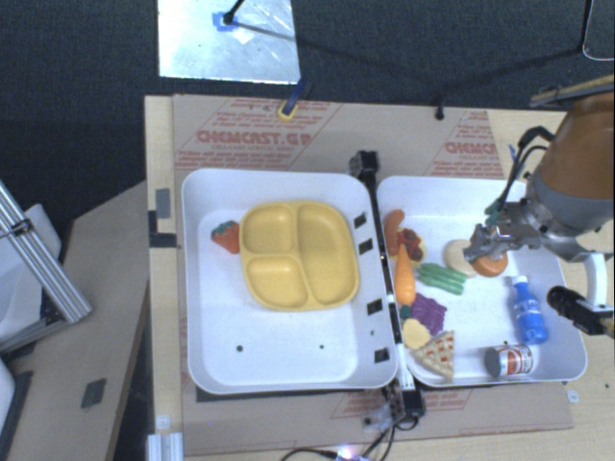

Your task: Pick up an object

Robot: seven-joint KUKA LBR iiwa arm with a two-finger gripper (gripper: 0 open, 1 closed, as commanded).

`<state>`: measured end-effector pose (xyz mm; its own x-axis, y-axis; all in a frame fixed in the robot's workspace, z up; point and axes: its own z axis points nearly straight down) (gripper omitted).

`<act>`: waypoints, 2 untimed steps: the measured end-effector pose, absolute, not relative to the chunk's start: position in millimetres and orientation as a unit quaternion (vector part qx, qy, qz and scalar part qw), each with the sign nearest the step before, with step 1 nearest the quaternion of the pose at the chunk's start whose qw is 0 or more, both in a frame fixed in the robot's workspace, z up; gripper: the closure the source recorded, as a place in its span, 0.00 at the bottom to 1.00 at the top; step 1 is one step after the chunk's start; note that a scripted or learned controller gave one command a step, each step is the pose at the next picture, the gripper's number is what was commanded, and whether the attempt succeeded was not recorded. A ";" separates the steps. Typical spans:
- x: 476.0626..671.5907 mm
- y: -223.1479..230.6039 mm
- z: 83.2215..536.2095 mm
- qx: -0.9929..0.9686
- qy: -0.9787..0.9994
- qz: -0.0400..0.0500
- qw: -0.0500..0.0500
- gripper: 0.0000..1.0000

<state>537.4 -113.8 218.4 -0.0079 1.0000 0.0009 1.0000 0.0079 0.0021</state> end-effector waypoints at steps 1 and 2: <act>537.6 -50.4 224.4 0.703 0.711 0.002 0.000 1.00; 539.6 -18.8 233.2 0.704 0.710 0.001 0.000 1.00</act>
